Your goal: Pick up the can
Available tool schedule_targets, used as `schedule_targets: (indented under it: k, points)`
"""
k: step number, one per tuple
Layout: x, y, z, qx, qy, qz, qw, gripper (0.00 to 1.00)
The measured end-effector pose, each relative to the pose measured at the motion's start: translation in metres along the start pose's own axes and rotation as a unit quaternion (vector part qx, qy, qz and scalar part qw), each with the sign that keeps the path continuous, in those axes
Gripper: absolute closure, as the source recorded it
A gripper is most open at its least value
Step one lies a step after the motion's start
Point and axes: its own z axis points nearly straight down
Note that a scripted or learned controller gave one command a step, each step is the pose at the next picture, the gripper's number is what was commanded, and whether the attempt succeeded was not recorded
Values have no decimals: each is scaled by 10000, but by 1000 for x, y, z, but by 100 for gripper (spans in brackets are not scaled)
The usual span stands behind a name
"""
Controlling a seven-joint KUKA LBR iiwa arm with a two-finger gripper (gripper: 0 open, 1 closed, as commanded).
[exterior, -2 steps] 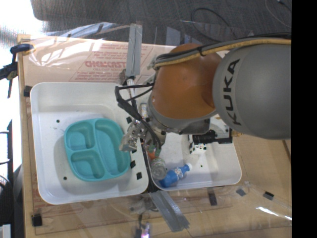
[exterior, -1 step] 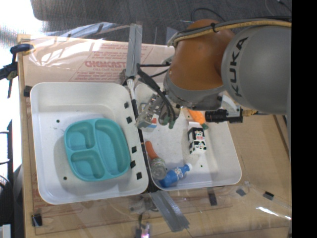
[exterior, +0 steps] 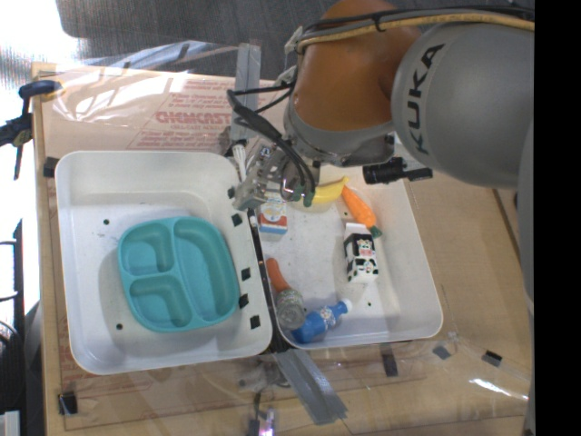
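A small grey metallic can (exterior: 290, 309) lies near the front edge of the right bin (exterior: 410, 271), between an orange carrot-like piece (exterior: 276, 273) and a blue bottle (exterior: 320, 323). My gripper (exterior: 263, 178) hangs at the back left corner of the right bin, over the divide between the two bins and well behind the can. Just below it sits a small white item with a red and blue label (exterior: 272, 222). The gripper's metal parts blur together against the bin wall.
The right bin also holds a yellow banana (exterior: 329, 192), an orange carrot (exterior: 359, 207) and a cow-patterned carton (exterior: 361, 256). A teal divided plate (exterior: 178, 272) lies in the left bin (exterior: 82, 189). The arm's bulk covers the right bin's back.
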Motion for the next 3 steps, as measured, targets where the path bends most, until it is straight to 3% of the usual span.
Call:
schedule_targets:
  k: [1,2,3]
  points:
    - [44,67,65,14,26,914,9958,100]
    - [105,36,20,3,20,-2110,9775,100]
    - [100,11,66,1,18,-1838,9830,100]
